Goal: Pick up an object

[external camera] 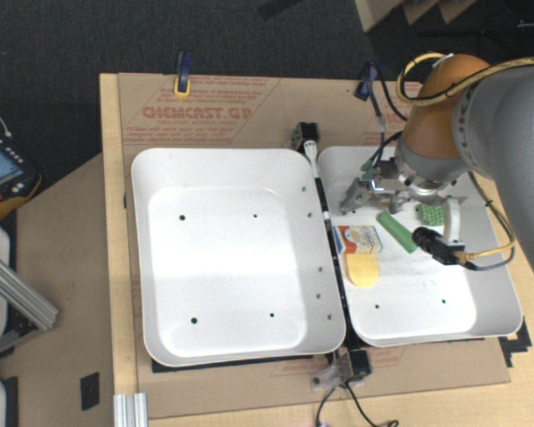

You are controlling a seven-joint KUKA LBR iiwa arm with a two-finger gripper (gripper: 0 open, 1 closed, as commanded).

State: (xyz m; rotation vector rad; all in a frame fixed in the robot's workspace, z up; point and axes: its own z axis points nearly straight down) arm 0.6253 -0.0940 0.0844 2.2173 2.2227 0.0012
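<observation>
We see the arm (481,114) reaching in from three o'clock, its gripper (400,194) low over the right bin (427,318). Green stick (394,231), yellow piece (363,270) and printed packet (358,238) lie at the gripper's seven o'clock. At nine o'clock sits the left bin (231,256).

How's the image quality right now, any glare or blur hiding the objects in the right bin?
Camera view: soft focus overall; the left bin floor glares bright white; the right bin is evenly lit, so the yellow object and green object read clearly; the arm covers that bin's far end, with the gripper there.
</observation>
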